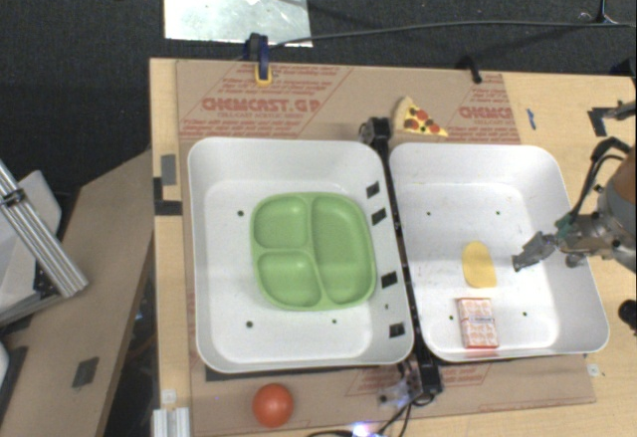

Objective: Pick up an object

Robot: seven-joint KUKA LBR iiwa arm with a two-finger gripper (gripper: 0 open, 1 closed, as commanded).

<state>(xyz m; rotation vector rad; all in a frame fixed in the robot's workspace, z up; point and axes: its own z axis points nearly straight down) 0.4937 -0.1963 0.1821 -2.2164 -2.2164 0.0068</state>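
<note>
Grey metal at the frame's right side: the gripper (530, 255) hangs over the right bin (518, 171), tip pointing left, and whether it is clenched or released cannot be told from this angle. Just to its left, a yellow piece (479, 265) lies flat on the bin floor, close but apart from the tip. Below and left of the gripper, a small red-and-white box (477, 323) rests near the bin's front wall. Well away to the left, the left bin (219, 166) carries a green divided plate (313, 250). Far off at bottom left, an orange ball (272, 404) sits on the bench, and up beyond the bins, a toy pizza slice (419, 118) lies on the cardboard.
</note>
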